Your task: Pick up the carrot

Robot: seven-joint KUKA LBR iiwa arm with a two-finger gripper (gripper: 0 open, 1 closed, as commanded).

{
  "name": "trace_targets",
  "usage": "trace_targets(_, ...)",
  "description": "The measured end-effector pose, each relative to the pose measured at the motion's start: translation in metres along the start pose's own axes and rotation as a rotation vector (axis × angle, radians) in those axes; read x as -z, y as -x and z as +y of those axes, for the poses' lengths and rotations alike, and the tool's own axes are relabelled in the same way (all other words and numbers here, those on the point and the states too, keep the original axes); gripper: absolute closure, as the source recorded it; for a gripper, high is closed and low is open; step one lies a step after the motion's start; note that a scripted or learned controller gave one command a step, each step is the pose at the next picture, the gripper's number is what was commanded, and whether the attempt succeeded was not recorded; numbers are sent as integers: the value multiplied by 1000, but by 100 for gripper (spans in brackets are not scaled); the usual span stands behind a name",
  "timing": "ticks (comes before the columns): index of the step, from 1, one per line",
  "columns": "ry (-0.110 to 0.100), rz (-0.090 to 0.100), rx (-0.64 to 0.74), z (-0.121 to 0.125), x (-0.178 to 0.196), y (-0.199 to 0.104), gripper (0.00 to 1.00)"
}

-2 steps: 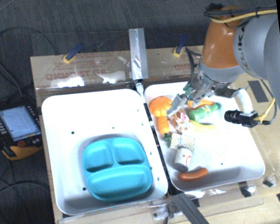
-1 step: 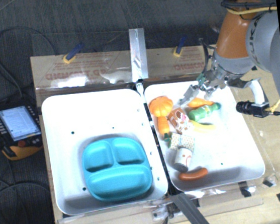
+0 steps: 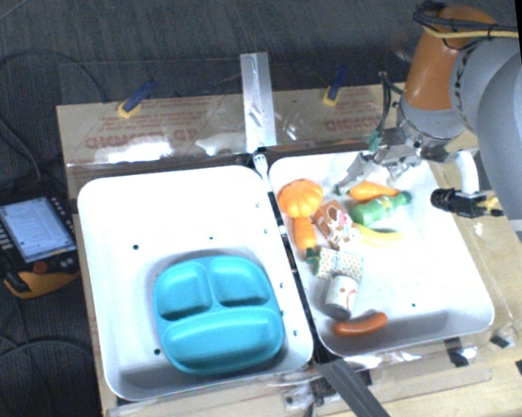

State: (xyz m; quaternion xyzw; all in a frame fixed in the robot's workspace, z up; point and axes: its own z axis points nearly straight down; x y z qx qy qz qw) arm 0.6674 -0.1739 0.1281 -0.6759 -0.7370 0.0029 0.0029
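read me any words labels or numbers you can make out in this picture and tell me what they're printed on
Nothing here reads clearly.
Clear plastic sheet behind the bins: faint reddish print, too blurred to read.
Handheld controller left of the bench: lit screen, text too small to read.
Small patterned carton in the right bin: printed markings, not legible.

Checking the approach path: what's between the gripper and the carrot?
Camera view: a red-and-white carton lies between the gripper and the carrot, in the right bin.
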Motion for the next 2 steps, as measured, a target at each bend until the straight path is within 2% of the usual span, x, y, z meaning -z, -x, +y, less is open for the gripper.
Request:
trace_targets(1,11,-11,-50,6,-5,-50,0)
trace_targets(2,0,-4,-49,-8,14,-7,0)
